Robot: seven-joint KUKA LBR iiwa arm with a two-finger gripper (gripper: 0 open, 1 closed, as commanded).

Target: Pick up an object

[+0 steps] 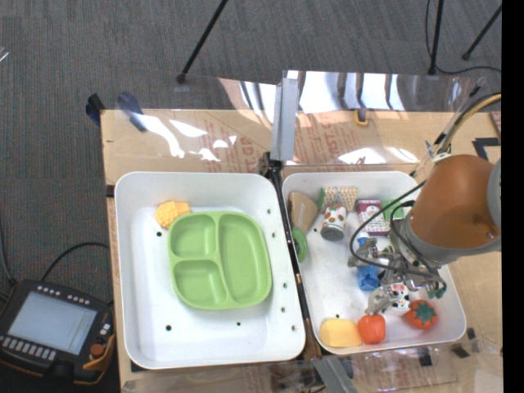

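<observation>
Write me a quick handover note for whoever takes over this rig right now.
Hand: low in the right bin, over a small black-and-white toy; grip unclear.
Nearby: blue piece, orange tomato, yellow lump, red-orange fruit.
Left bin: green divided plate, yellow corn toy.
Done: nothing visibly lifted.
Left: secure one object and raise it.
</observation>
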